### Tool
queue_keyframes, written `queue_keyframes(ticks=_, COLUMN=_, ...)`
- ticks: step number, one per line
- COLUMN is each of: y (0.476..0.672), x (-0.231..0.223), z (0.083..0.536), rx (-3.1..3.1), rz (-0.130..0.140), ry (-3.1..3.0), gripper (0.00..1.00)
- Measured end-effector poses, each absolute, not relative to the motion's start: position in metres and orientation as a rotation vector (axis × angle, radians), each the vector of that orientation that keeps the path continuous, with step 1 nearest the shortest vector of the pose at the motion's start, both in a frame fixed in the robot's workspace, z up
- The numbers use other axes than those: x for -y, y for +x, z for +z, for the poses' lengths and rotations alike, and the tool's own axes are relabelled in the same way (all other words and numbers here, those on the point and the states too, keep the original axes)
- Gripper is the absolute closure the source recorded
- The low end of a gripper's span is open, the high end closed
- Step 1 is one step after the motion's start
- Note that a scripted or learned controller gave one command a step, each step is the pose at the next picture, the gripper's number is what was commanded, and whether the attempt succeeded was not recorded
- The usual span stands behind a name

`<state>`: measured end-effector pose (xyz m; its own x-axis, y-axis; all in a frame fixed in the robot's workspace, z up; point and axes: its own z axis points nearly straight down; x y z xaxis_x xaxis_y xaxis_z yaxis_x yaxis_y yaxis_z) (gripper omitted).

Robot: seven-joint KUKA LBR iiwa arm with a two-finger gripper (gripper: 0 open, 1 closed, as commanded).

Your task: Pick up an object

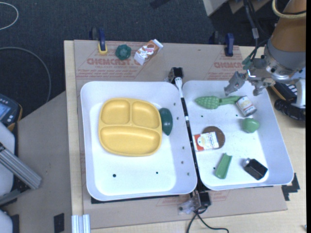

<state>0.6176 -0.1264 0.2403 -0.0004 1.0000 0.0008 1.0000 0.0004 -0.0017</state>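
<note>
Two-finger gripper (247,83) hovers over far edge of right white bin (277,144) — fingers apart, holding nothing, just above green plastic brush (215,101).

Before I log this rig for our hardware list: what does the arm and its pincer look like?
The arm is a thick rounded grey body with an orange band above the wrist. Dark cables run along it. The pincer is a small pale grey metal assembly with two thin fingers.

board (112,62): faint red print, reads roughly "CHEMCAST" | repeated at right, partly legible | other labels unreadable
</note>
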Motion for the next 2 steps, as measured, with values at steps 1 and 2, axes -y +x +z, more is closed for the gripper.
queue_keyframes(ticks=1, y=0.618, x=0.126, z=0.251, rx=2.224, rz=-0.002, ry=-2.221, gripper=1.00)
queue_keyframes(ticks=2, y=0.615, x=0.042, z=0.228, rx=2.226, rz=0.001, ry=-2.207, gripper=1.00)
